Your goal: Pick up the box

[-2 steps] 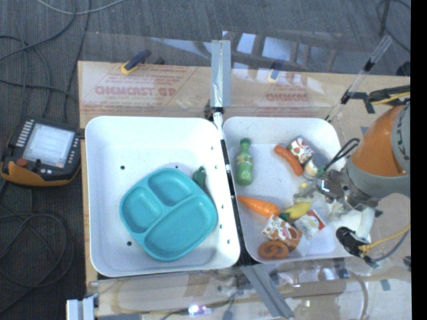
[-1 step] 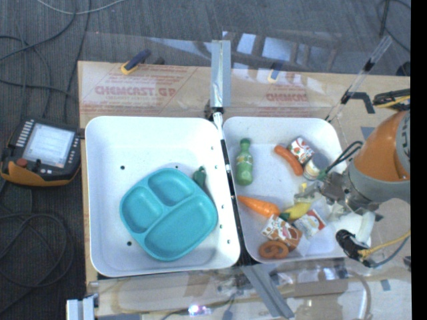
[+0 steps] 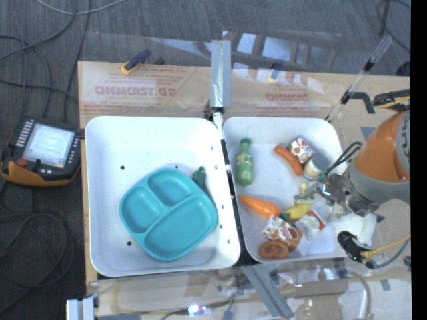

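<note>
The box (image 3: pixel 279 229), a small red and white carton, lies near the front of the right bin (image 3: pixel 267 139), next to a brown round biscuit (image 3: pixel 272 249). A second small white and red packet (image 3: pixel 311 222) lies just right of it. My gripper (image 3: pixel 325 191) reaches in from the right over the bin's right side, above a cluster of small items and up and to the right of the box. It is apart from the carton. The grey arm with its orange band (image 3: pixel 387 153) hides the bin's right wall.
The right bin also holds a green bottle (image 3: pixel 244 163), an orange sausage (image 3: pixel 288 159), a can (image 3: pixel 303 153), a carrot (image 3: pixel 259 205) and a yellow banana (image 3: pixel 297 211). A teal divided plate (image 3: pixel 169 213) and a dark green item (image 3: pixel 199 176) lie in the left bin (image 3: pixel 113 139).
</note>
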